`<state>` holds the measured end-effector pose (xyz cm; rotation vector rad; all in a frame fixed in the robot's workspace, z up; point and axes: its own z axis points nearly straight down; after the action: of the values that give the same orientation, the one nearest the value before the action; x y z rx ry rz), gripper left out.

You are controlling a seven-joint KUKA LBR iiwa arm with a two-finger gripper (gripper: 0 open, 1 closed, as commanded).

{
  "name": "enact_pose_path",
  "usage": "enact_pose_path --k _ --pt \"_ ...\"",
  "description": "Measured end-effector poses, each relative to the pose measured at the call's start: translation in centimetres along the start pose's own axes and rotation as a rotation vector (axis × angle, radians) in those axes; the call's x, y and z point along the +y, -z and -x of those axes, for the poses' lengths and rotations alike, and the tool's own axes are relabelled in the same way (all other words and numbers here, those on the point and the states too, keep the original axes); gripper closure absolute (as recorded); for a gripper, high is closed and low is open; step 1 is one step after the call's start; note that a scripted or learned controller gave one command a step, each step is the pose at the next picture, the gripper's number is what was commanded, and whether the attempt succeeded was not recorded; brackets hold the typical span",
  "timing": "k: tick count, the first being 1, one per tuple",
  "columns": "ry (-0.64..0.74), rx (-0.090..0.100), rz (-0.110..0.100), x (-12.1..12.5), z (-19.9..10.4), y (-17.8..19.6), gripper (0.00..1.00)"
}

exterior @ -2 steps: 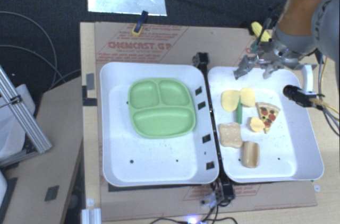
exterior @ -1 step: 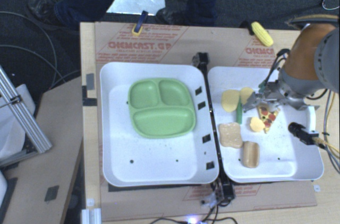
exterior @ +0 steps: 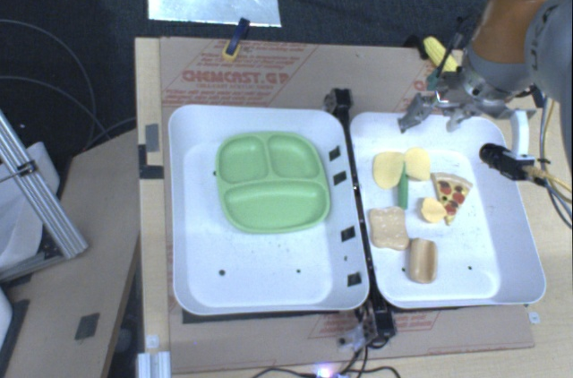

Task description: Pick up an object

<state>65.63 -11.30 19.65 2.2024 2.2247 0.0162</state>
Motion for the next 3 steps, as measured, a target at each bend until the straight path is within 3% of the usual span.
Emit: enact_pose_path --k 1,2,3 --pt "-0.007 -0.003 -0.008 -5.4 5.4 -9.5 0.0" --pt "-0.001 -0.008 0.005 1.6 -0.8 -10.4 0.0" --pt "-0.008 -0.007 0.011 -7.6 -0.4 -10.1 0.0"
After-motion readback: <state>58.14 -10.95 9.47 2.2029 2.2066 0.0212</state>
